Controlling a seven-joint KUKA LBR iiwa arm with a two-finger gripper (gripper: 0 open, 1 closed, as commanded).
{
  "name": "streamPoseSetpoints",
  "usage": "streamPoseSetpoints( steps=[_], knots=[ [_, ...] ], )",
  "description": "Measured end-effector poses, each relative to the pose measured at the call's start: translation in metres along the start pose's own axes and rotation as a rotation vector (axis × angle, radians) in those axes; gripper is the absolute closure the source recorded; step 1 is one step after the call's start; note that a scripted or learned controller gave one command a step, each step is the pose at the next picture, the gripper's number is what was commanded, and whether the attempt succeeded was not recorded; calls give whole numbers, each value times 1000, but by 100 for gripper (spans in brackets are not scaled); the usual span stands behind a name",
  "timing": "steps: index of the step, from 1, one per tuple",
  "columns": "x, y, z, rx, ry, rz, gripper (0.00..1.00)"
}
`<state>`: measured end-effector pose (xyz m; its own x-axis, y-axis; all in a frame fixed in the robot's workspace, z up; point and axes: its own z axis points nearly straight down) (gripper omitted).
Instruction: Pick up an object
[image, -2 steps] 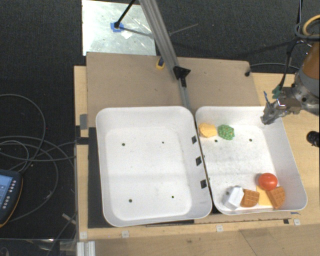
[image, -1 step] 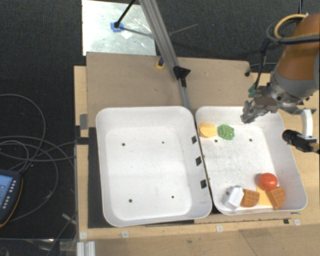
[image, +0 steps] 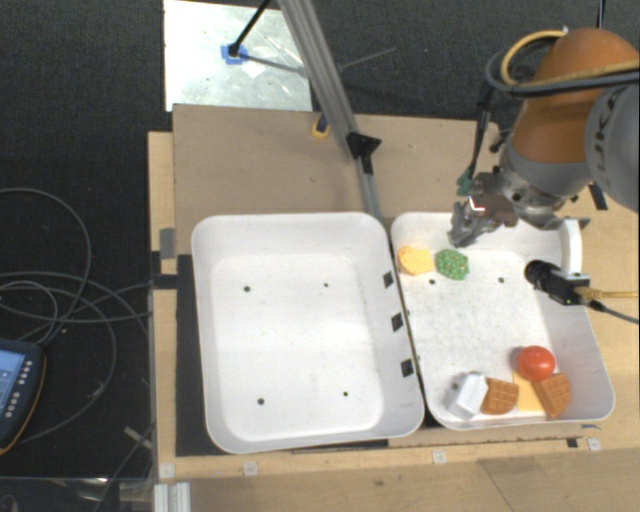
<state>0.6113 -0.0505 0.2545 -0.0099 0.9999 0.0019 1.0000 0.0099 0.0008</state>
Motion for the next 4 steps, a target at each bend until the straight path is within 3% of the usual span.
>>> streamPoseSetpoints(
  steps=[3,4],
  knots=[
    [146,33,8,-3,1,-1,100],
    [143,32,9,-1,-2,3,0]
  ],
)
